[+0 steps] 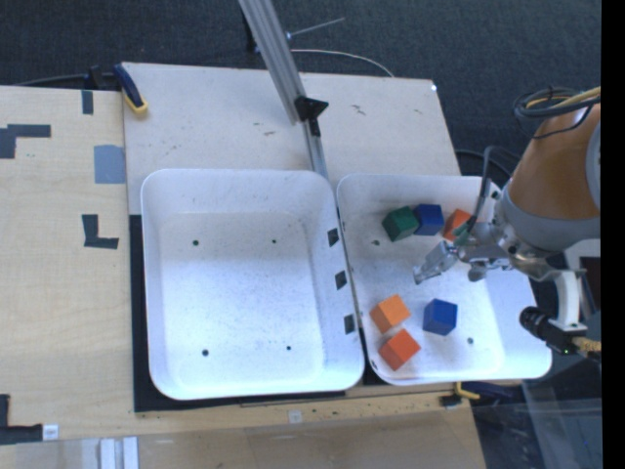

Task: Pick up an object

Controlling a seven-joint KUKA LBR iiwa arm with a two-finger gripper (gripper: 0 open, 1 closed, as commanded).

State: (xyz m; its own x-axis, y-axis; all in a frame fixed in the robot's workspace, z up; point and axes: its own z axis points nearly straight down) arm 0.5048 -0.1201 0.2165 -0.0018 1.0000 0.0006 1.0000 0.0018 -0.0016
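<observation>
Pincer (pixel 437 263): over the right bin, between the block groups; whether spread or pressed together cannot be told.
Left bin (pixel 234 189): white, shallow.
Right bin (pixel 508 360): holds every block.
Far blocks: green (pixel 399 224), blue (pixel 428 219), orange (pixel 456 224), together.
Near blocks: two orange (pixel 391 313) (pixel 399 348), one blue (pixel 440 317).

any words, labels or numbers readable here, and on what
None can be read.
Small white label at the bench's front left edge: too small and blurred to read.
Black tape marks on the wooden bench top: plain shapes, not letters.
The blocks, such as the green block and the blue block, show no print, nor do the white bins.
</observation>
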